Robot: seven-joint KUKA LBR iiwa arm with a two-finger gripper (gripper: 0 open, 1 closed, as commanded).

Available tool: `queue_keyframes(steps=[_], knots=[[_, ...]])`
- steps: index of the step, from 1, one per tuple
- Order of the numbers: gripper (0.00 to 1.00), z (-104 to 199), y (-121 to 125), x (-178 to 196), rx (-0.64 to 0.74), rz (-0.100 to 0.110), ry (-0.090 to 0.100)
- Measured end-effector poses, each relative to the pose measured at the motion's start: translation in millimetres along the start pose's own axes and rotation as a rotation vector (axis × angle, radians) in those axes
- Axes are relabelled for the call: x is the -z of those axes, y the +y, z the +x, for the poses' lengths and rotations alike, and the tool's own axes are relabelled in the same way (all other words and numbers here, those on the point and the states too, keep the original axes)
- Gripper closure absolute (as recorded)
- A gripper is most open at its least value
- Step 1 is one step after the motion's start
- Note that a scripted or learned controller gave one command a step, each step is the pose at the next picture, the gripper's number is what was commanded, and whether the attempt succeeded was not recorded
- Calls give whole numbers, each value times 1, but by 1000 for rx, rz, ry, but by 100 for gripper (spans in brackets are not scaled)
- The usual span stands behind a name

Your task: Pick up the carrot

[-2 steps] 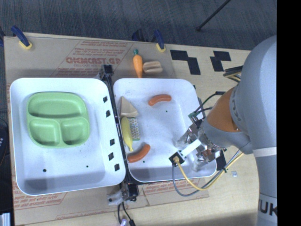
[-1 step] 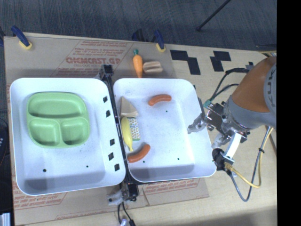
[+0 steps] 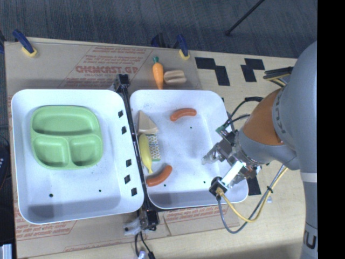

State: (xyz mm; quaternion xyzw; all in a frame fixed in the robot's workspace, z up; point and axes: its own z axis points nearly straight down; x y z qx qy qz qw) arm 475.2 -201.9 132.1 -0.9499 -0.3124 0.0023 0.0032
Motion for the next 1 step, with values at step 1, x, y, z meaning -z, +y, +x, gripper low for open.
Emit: queue_keyframes(steps=[1], knots=[[0,77,3,-14,-141,-1,1]])
